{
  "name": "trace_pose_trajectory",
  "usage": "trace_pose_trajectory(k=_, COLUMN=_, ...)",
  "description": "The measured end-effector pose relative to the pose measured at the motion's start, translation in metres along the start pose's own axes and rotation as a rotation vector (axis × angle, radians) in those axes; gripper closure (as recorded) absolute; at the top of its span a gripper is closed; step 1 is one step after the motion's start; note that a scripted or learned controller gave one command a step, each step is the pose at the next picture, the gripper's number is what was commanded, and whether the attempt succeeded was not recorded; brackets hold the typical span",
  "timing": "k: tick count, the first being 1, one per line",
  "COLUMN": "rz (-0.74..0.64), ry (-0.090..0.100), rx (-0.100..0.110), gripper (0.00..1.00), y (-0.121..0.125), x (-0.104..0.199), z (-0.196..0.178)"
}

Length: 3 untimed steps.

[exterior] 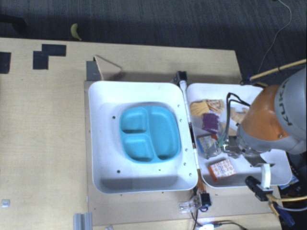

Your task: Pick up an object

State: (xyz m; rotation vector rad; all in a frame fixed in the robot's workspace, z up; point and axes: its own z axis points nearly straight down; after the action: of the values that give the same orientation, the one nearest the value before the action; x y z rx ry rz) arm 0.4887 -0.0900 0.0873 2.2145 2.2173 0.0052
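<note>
Since the arm comes in from the right, it hangs over the right bin, where the loose items sit, so that's the pick zone. Camera view: pincer is low over the bin's middle, at the edge of the clutter, but the wrist hides the tips; can't tell whether it's open, closed or gripping anything.

Candidates, all in the right bin's left half: a purple packet near the top, tan snack-like items above it, a crumpled silver-blue wrapper just beside the pincer, and a red-and-white box lying flat nearer the front wall. The wrapper looks the likeliest target, judging by proximity; nothing is visibly lifted.

Left bin holds a blue divided tray, centred, nothing in its compartments. Probably the drop side, so it's kept apart from the clutter.

Bins sit side by side on the tabletop; black tape marks at the far left.

Risk: wrapper is thin and crumpled, may slip.
</note>
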Motion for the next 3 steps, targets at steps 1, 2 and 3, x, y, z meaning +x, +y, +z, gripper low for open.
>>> trace_pose_trajectory(k=1, rz=-0.003, ry=0.000, rx=-0.006, gripper=1.00, y=0.003, x=0.000, z=-0.012)
trace_pose_trajectory(k=2, rz=-0.003, ry=0.000, rx=-0.006, gripper=0.00, y=0.003, x=0.000, z=-0.012)
trace_pose_trajectory(k=3, rz=-0.006, ry=0.001, rx=-0.010, gripper=1.00, y=0.004, x=0.001, z=-0.022)
